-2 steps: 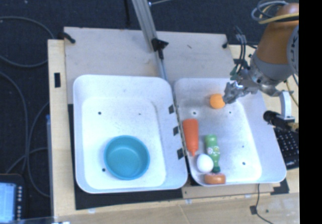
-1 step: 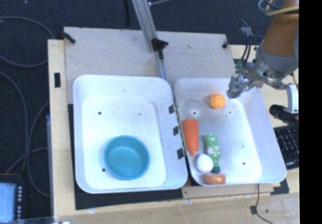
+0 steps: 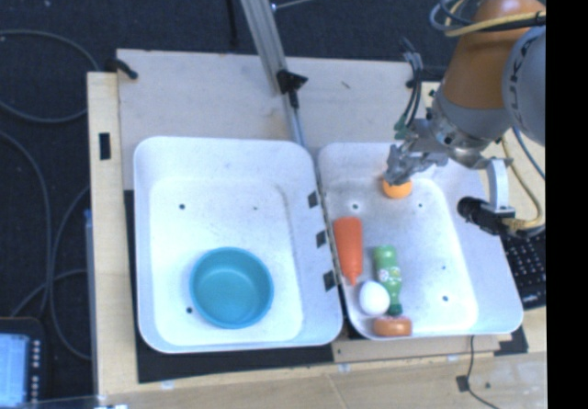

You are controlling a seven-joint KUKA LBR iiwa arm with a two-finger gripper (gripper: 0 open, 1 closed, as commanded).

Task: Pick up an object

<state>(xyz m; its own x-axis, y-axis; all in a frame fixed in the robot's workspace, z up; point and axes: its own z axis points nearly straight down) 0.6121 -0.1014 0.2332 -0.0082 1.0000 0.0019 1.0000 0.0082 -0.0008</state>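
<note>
Claw [image 3: 401, 168] state: cannot tell | target: small orange ball [image 3: 397, 187], touching below claw, right bin [image 3: 459, 306] far end | handling: likely light, smooth, rolls | grip: across middle.

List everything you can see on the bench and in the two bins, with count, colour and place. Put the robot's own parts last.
bins: 2, white, side by side on the bench; left bin, right bin
bowl: 1, blue, near part of the left bin
carrot: 1, orange, left side of the right bin, lying lengthwise
bottle: 1, green, right of the carrot
egg: 1, white, at the near end of the bottle
small orange piece: 1, orange-red, near edge of the right bin
orange ball: 1, orange, far part of the right bin, directly under the gripper
bench: 1, pale wood, under both bins
arm: 1, grey and orange, reaching in from the right
gripper: 1, dark grey, over the orange ball
</note>
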